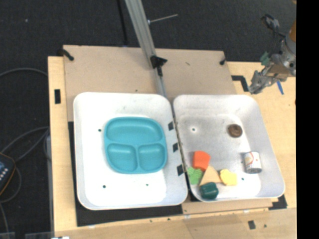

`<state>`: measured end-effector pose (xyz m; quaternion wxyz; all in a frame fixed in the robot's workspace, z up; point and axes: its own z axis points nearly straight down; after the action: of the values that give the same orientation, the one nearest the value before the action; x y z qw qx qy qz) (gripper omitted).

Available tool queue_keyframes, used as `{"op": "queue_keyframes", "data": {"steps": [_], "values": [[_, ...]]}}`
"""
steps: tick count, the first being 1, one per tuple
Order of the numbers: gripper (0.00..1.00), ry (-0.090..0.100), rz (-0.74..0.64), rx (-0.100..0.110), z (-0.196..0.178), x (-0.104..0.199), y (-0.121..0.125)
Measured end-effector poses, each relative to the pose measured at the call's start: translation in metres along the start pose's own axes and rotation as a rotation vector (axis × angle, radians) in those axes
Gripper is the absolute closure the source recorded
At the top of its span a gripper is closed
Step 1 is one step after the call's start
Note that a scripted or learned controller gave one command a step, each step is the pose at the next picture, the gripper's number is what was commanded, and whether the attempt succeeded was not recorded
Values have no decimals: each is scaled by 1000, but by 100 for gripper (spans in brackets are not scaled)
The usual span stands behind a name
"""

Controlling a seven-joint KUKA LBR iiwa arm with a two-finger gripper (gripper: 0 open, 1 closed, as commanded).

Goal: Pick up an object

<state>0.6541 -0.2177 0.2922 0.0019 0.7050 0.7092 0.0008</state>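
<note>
The right bin [209, 111] holds several small objects near its front: an orange block [201, 159], a green piece [194, 175], a tan wedge [211, 175], a dark teal piece [209, 190], a yellow piece [229, 177] and a small tin can [251, 162] lying on its side. A brown round piece [235, 130] lies farther back. My gripper [260, 81] hangs at the far right, above the bench just beyond the right bin's back right corner, well clear of all the objects. Nothing shows between its fingers.
The left bin [89, 183] holds a teal divided plate [134, 144]. A slanted metal rail [144, 36] rises from the seam between the bins at the back. Bare brown board lies behind both bins.
</note>
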Motion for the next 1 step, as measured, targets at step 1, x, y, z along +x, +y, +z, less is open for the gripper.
{"op": "queue_keyframes", "data": {"steps": [1], "values": [[100,2,0,4,13,55,-11]]}}
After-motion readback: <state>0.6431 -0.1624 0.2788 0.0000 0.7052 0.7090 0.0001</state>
